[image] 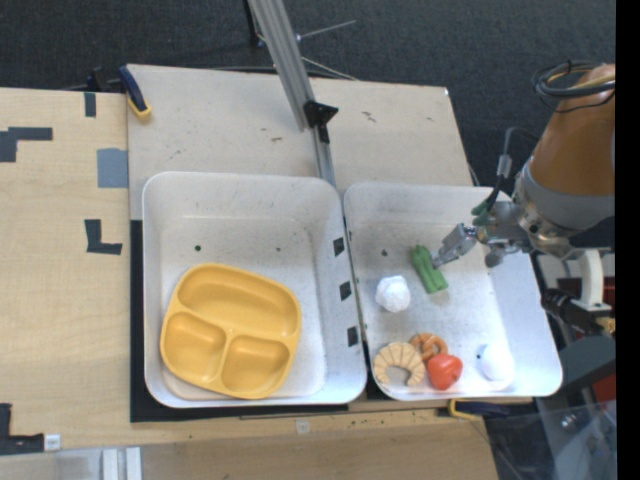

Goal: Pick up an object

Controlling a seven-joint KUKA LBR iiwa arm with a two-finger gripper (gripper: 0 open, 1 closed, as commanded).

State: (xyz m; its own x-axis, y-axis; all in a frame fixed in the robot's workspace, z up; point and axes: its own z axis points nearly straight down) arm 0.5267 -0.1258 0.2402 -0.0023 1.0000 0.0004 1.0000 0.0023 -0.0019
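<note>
The right bin (400,208) holds several small objects. A green stick-shaped piece (429,269) lies near its middle, with a white ball (393,293) just left of it. Along the front wall sit a tan croissant (400,362), a small pretzel (429,344), a red tomato (444,371) and a white rounded piece (493,362). My gripper (474,251) hangs over the right side of this bin, just right of and above the green piece. Its fingers stand open with nothing between them.
The left bin (240,208) holds a yellow divided plate (232,330) in its front half. A grey metal pole (290,63) slants down to the wall between the bins. The arm's orange band (575,153) fills the right edge.
</note>
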